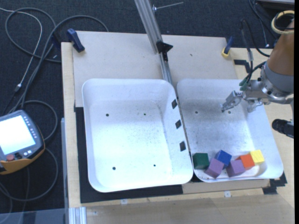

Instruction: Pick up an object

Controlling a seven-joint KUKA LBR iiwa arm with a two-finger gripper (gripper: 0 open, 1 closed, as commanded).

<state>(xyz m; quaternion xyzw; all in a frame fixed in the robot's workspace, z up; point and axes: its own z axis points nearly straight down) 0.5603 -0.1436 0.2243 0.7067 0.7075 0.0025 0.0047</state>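
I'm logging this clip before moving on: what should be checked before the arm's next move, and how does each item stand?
1. Targets present: ok. Green cube, blue cube, two purple cubes, orange cube and yellow cube lie along the right bin's near edge.
2. Claw unloaded: ok, no block between its fingers.
3. Claw over a block: not ok, it hangs above bare bin floor, apart from the cluster.
4. Blocks separated: not ok, several touch.
5. Finger opening: cannot tell.
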